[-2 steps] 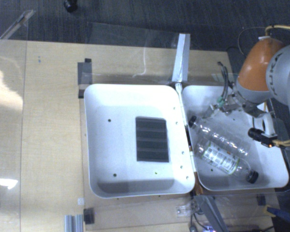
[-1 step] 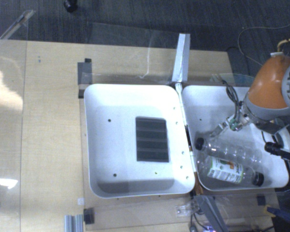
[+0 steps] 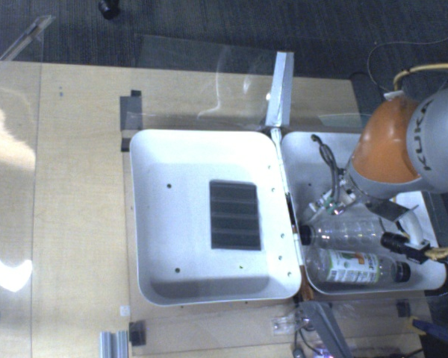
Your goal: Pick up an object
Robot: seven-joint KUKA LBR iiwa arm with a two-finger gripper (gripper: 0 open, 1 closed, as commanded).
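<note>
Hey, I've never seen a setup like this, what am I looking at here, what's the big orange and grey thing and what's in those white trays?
One camera looks down at a slant on a wooden bench. The orange and grey thing is a robot arm reaching in from the right. Its job is to pick up an object. Two shallow white bins sit side by side. The left bin holds a dark ribbed rectangular pad. The right bin holds two clear plastic bottles lying on their sides: an unlabelled one and a labelled one. The arm's lower end sits above them; I can't tell whether anything is held.

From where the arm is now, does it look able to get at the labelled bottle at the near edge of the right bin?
Probably yes. The labelled bottle lies uncovered in the right bin, and the arm already hangs over that bin. The clear bottle lies right beside it, leaving little room.
</note>
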